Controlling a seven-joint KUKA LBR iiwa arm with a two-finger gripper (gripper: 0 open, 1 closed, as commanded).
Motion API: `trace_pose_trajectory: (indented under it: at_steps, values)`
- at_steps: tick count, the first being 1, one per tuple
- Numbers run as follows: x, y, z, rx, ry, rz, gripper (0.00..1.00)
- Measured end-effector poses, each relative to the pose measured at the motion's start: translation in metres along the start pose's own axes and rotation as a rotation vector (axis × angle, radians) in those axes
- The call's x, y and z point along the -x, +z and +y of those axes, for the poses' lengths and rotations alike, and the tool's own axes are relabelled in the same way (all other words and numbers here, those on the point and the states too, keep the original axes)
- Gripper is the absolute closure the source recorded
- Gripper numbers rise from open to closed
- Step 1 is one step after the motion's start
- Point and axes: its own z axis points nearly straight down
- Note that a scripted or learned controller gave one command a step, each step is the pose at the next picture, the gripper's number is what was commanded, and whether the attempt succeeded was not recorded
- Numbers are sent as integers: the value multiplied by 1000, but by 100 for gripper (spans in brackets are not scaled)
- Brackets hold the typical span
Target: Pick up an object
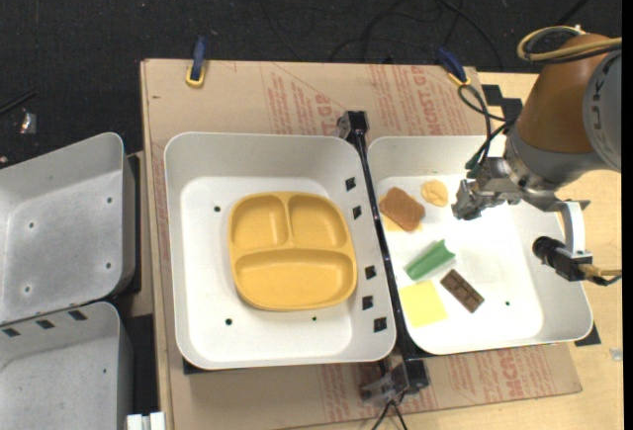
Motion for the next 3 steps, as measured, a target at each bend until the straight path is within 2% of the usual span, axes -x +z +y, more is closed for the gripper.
trace_pose_trajectory:
  at_steps: [2,3]
  values:
    - [-9,-104,5,0,-4,0,100]
    - [-62,-107,4,-6,-9,3,100]
